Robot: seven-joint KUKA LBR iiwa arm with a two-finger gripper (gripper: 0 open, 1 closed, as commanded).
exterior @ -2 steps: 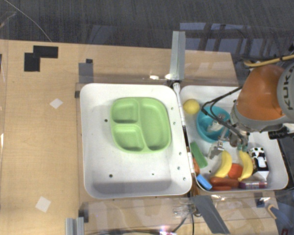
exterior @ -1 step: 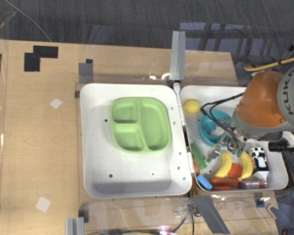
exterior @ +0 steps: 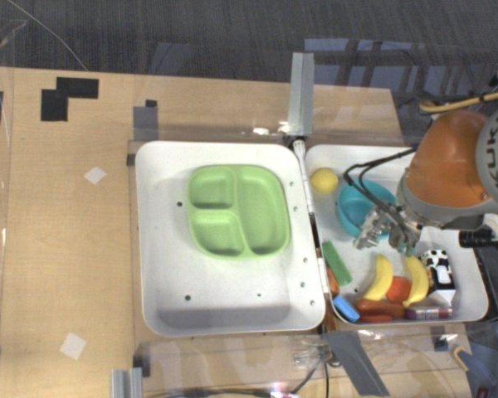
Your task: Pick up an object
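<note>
From my end the gripper [exterior: 388, 229] sits low over the right bin [exterior: 473, 301], metal fingers pointing down-left, hanging above the bin floor just beside the teal bowl [exterior: 357, 207]. Can't tell how far apart the fingers are, too small and blurred; nothing visibly between them. The arm [exterior: 452, 168], w/ its orange band, comes in from the right and covers the bin's far right corner.

Surface: light wood bench [exterior: 58, 247], black tape marks at the far left, dark ribbed floor beyond the far edge. Two white bins side by side w/ a metal post at the far end of their shared wall.

Rel. to the right bin: yellow ball [exterior: 323, 180] in its far left corner, green stick [exterior: 337, 264] along its left wall, two bananas [exterior: 382, 277] mid-floor just below the gripper, not touching it. Red pieces and a blue item [exterior: 345, 308] crowd its near edge, black-and-white box [exterior: 438, 270] at its right. Left of it, the other bin holds a green divided tray [exterior: 236, 210].
</note>
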